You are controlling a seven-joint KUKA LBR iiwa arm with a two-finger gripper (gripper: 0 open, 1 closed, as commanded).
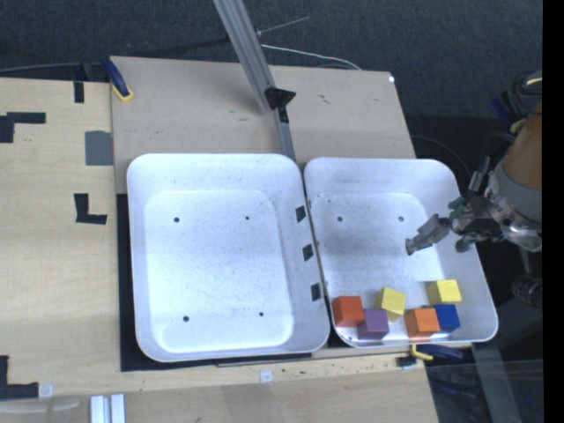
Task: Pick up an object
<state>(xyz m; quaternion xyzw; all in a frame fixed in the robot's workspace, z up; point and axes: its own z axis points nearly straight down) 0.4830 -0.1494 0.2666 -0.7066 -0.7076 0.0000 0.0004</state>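
Several small cubes lie along the near edge of the right bin (370,183): an orange cube (348,309), a purple cube (375,322), a yellow cube (393,300), a second orange cube (422,321), a blue cube (447,316) and a second yellow cube (445,291). My gripper (438,233) hangs over the right side of that bin, above and behind the cubes, reaching in from the right. One dark finger (423,237) points left and down. Nothing shows between the fingers.
The left bin (141,236) sits beside the right one, with black clips at the seam (307,251). A slanted metal rail (247,42) runs down from the top toward the bins. A yellow-blue clamp (120,82) lies at the bench's far left corner.
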